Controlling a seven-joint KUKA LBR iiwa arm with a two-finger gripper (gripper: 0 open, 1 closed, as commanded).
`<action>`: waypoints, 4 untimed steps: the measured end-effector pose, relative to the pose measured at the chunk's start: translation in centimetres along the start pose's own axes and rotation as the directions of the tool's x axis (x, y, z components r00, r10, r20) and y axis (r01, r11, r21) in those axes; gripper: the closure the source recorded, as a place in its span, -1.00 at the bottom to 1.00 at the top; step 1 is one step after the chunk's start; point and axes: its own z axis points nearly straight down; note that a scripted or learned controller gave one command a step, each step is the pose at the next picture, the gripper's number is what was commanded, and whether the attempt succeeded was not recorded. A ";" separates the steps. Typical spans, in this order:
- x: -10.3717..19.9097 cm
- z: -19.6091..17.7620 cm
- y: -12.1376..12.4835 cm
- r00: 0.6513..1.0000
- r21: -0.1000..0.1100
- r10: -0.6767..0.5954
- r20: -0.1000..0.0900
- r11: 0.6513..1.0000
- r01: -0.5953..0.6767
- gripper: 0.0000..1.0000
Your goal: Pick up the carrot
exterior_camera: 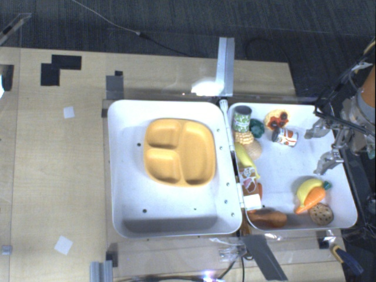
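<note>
The tool point(324, 147) is hanging over the right edge of the right bin point(346, 216), its two fingers spread apart with one fingertip point(309, 132) pointing toward the top of the bin and the other point(321, 168) lower down; nothing is sitting between them, so it is holding nothing and touching none of the items. The carrot point(312, 199) is lying in the lower right part of that bin, below the tool, tilted with its green top up and to the right. It is resting against a yellow lemon-like fruit point(309, 186) on its upper side, and a round cookie point(321, 215) is sitting just beside its lower end. A good grasp is probably calling for the tool to come down over the carrot's orange middle, with the fingers closing across its narrow width, not along it, so that the fruit and cookie are not being caught. The left bin point(126, 157) is carrying a yellow divided plate point(179, 151).
</note>
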 end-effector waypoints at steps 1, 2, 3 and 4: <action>4.7 13.2 -1.6 1.000 -0.002 0.000 -0.006 1.000 0.000 -1.00; 4.7 14.0 -0.3 0.997 0.007 0.075 0.012 0.997 -0.075 -1.00; 3.7 14.6 3.3 0.971 0.000 0.241 0.006 0.971 -0.241 -1.00; 1.3 14.7 -1.7 0.941 -0.001 0.339 0.005 0.941 -0.339 -1.00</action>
